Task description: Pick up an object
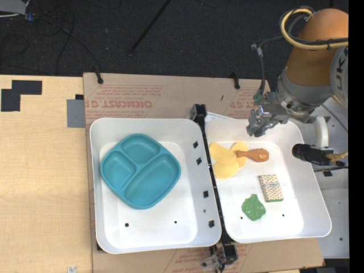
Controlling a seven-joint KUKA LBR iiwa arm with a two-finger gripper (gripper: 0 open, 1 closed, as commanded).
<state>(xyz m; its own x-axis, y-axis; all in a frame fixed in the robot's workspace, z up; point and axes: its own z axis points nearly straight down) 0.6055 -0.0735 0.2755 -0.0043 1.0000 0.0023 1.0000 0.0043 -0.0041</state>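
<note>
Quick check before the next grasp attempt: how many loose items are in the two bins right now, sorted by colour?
Teal: 1, the teal divided plastic plate in the left bin.
Yellow: 1, the soft yellow floppy piece.
Orange-brown: 1, the orange-brown spoon-shaped toy.
Green: 1, the green lumpy blob.
Patterned: 1, the small patterned rectangular packet.
Total: 5, four of them in the right bin.

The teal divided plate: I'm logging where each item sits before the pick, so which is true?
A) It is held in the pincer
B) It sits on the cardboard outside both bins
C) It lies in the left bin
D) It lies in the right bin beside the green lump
C: the teal divided plate lies flat in the left bin, while the green lump sits in the right bin across the divider.
</note>
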